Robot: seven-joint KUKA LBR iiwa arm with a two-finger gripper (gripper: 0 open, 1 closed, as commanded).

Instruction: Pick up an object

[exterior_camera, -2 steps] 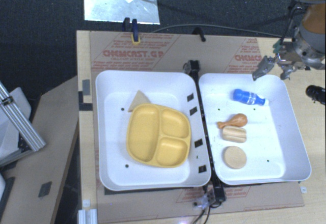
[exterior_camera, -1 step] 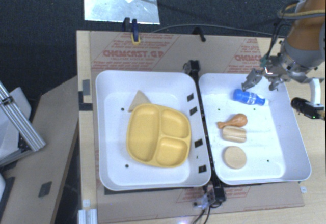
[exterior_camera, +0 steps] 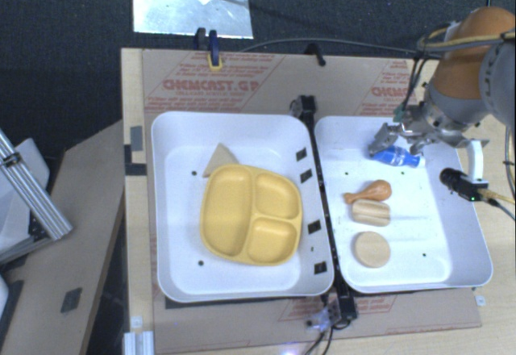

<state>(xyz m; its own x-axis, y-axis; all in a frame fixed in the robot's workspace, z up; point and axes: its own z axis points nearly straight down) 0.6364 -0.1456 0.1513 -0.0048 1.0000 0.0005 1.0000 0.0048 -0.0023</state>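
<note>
Camera view. Right bin [exterior_camera: 463,265] holds four loose items, any of which I may take as the object. A blue object [exterior_camera: 401,156] lies near the bin's far edge, directly under the gripper [exterior_camera: 393,141]. Toward the bin's centre rest a wooden drumstick-shaped piece [exterior_camera: 371,191], a pale wooden block [exterior_camera: 371,213] just beside it, and a round wooden disc [exterior_camera: 372,249] nearer the front edge. These three lie close together in a line, apart from the blue object, so I judge the blue one to be the present target: it is isolated and the arm [exterior_camera: 468,63] is posed above it.

Left bin [exterior_camera: 173,184] carries a yellow divided plate [exterior_camera: 250,215] at its centre, with a tan wedge [exterior_camera: 219,158] touching the plate's far-left rim; part of the wedge may be hidden beneath the plate.

I cannot tell whether the gripper is released or clenched, since its metal parts blur together against the blue object, and contact between them is equally unclear. The arm is cut off at the view's right edge. Both bins sit on a cardboard sheet [exterior_camera: 242,79] covering the worktop [exterior_camera: 93,184].
</note>
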